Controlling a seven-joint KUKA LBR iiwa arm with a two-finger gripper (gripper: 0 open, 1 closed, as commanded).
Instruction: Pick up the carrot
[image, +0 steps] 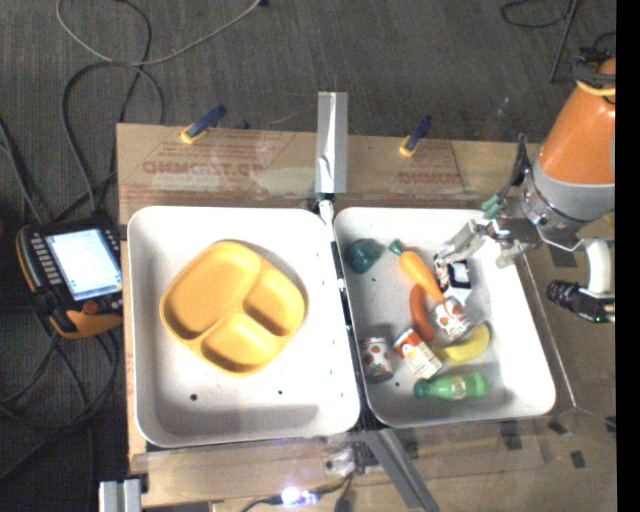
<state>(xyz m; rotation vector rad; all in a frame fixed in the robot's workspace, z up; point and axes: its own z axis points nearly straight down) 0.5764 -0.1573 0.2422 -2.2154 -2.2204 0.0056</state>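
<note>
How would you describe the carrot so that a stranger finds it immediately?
Look in the right bin, in its upper middle, just left of the gripper. The carrot lies there slanted, orange with a green top, paler and more pointed than the reddish sausage below it.

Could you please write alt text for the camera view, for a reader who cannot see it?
A robot arm's pincer hovers over the right bin, just right of an orange carrot lying among a banana, a green bottle and small cartons. The left bin holds a yellow divided plate.
</note>
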